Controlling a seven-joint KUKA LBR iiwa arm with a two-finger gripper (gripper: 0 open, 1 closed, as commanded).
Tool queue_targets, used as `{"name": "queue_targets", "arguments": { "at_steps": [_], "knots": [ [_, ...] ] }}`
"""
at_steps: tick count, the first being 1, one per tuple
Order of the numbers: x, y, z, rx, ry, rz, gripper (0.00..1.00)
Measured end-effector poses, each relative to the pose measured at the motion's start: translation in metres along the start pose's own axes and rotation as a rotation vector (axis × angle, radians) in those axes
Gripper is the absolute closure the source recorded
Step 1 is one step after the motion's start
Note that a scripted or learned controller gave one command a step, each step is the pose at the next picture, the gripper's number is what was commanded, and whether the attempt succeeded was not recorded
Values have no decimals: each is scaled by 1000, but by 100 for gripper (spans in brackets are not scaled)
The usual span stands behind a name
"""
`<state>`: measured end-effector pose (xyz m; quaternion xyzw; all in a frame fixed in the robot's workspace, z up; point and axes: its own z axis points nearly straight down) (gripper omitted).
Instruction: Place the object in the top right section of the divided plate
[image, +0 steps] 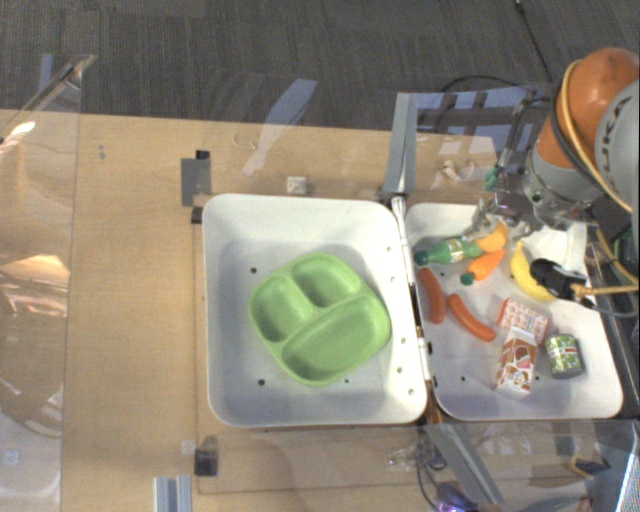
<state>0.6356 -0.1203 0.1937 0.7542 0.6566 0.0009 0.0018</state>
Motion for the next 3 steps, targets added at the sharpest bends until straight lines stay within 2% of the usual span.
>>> {"name": "queue_targets", "arguments": {
  "at_steps": [1,2,3],
  "knots": [
    [69,-30,-16,-3,2,-57,100],
    [144,-45,8,-1,2,-178,100],
    [187,-40,8,-1,3,-163,100]
  ]
}}
